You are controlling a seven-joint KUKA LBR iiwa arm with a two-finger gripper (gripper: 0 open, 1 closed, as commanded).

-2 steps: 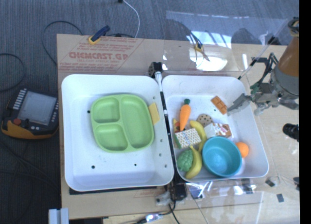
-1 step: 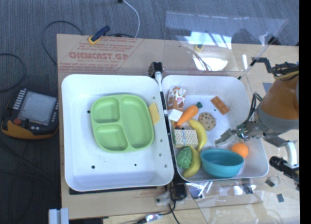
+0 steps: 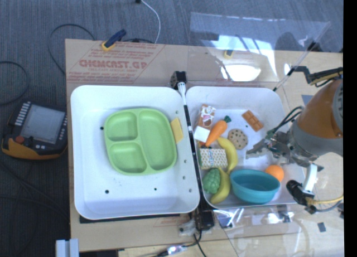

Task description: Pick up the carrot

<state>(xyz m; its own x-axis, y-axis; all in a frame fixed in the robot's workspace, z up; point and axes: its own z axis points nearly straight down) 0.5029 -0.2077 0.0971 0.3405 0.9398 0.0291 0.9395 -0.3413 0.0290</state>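
Orange carrot (image 3: 216, 131) lies wedged among toys; the gripper (image 3: 266, 145) (whether spread or closed, I cannot tell) should descend straight onto it.

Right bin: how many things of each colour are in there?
Orange: 3, the carrot, an orange fruit and a flat bar
Yellow: 1, banana
Green: 1, leafy vegetable
Blue: 1, bowl
Tan: 2, cookie and cracker
Total: 8
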